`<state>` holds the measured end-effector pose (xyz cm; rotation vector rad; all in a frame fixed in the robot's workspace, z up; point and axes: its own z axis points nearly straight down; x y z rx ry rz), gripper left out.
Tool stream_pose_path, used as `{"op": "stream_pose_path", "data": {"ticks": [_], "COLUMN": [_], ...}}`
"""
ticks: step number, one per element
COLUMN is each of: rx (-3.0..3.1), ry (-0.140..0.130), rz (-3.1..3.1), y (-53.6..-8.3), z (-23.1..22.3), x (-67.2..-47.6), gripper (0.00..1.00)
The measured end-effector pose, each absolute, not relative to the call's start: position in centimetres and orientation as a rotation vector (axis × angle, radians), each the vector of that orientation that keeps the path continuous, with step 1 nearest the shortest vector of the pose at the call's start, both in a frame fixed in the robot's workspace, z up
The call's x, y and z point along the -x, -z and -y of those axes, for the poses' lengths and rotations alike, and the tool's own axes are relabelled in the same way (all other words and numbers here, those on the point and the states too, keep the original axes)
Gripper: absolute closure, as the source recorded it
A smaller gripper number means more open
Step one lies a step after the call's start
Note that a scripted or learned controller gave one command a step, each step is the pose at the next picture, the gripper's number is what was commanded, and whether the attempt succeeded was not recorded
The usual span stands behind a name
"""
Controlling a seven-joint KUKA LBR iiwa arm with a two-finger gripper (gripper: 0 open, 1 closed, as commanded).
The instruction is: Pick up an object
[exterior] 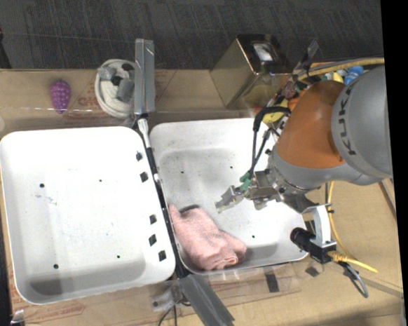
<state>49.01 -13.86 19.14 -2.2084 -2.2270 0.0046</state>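
1. Here the arm [342, 130] reaches in from the right of the frame, its end effector [228, 198] hanging over the middle of the right bin [209, 134], a little above and right of the pink cloth [204, 239].
2. Whether the end effector is spread or closed I cannot tell; its tip reads as a pale blur, and nothing shows in its grasp.
3. The pink cloth, folded and lumpy, lies in the lower left corner of the right bin, against the divider between the bins and close to the bin's lower wall. It appears to be the one thing there to pick.
4. The left bin [74, 204] fills the left half of the frame. A purple object [60, 95] sits on the surface [22, 89] in the upper left, outside both bins and well apart from the arm.
5. Judged from this, the step in hand is the approach: the tip is near the cloth but not on it.
6. The next move likely calls for shifting down-left over the cloth's bulk, then descending to pinch a fold, keeping off the divider.
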Motion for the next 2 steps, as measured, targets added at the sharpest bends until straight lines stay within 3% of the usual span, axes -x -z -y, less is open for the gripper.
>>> {"op": "stream_pose_path", "data": {"ticks": [1,2], "rx": [2.049,1.949], "ry": [-0.003,-0.002], "rz": [2.378,2.461], "y": [-9.1,-9.2], "z": [12.5,9.3], "x": [-54.2,-60.1], "gripper": [0.0,0.0]}}
